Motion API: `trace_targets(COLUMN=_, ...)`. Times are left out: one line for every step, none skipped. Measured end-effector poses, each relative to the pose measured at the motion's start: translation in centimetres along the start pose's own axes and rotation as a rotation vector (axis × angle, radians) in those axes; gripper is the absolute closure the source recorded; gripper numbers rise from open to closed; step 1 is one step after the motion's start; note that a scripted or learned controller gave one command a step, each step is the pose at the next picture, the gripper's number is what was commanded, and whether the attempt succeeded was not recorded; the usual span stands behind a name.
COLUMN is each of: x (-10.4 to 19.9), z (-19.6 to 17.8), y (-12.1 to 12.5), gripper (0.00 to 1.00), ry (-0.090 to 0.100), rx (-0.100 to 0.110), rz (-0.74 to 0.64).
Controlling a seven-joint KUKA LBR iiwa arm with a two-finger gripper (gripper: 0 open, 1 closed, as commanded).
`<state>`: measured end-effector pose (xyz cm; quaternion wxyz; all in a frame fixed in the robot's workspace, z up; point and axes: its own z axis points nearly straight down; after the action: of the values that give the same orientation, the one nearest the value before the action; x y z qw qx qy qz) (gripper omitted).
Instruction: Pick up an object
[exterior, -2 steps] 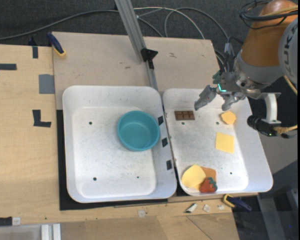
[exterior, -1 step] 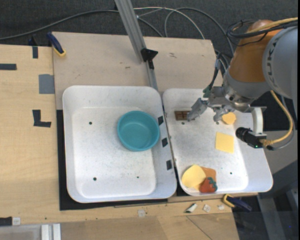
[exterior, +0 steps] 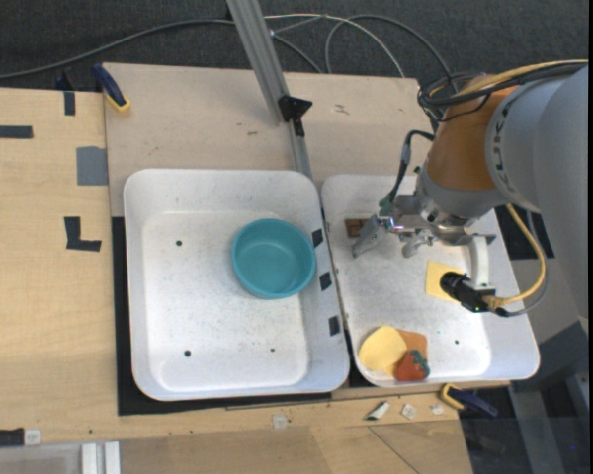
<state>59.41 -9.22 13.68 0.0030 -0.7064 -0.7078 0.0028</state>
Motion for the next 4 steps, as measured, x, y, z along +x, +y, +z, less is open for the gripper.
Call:
trace_targets(x=0.0, z=4.9, y=0.1, gripper=0.00, ry=-0.002, rx=-0.009, rz=0.000)
trace_targets(x=0.1, z=3.7, y=0.1, gripper=1.00, ry=-0.001, rx=-0.008, rz=-0.001)
trace_targets(x=-0.4, z=-0.6, y=-0.1, gripper=1.00, ry=-0.001, rx=-0.011, rz=0.002)
trace_targets(x=-0.4, z=-5.3, y=0.8, gripper=1.00, ry=-0.001, rx=-0.012, rz=0.001)
